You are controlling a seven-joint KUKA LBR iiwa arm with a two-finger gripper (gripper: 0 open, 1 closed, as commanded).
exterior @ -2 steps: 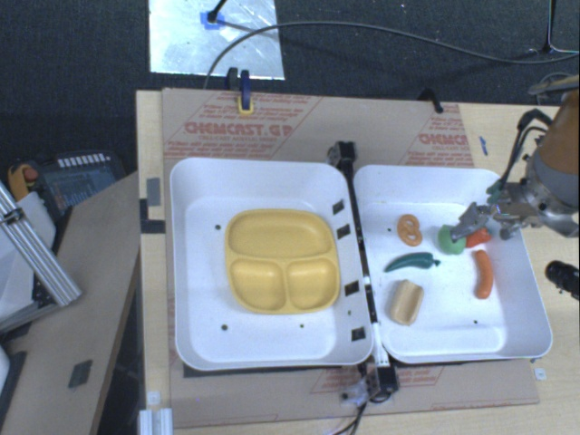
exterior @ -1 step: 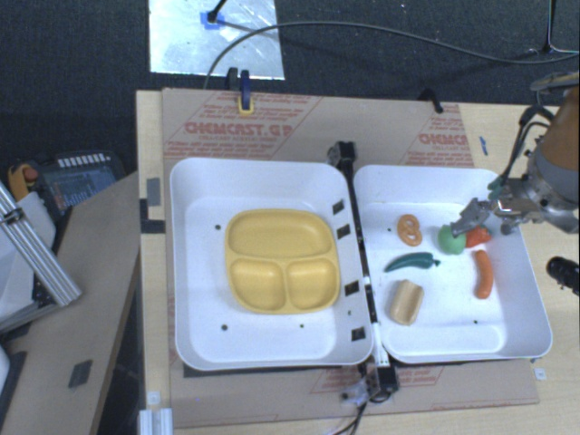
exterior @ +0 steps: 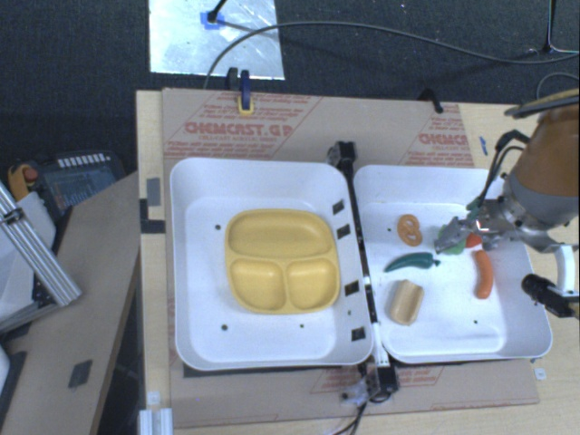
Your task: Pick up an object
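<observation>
Hovering low in the right bin (exterior: 521,329), the gripper (exterior: 456,236) sits just beside the green pepper (exterior: 412,262); finger state indiscernible. Nothing lifted; pick outstanding.

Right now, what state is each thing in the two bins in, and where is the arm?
Yellow divided tray: flat in the left bin, compartments bare.
Pretzel: lying flat in the right bin, apart from the rest.
Green pepper: lying on its side, untouched.
Bread roll: lying on the bin floor.
Orange sausage: lying lengthwise, free.
Gripper: low over the right bin; whether its jaws are open is unclear.
</observation>
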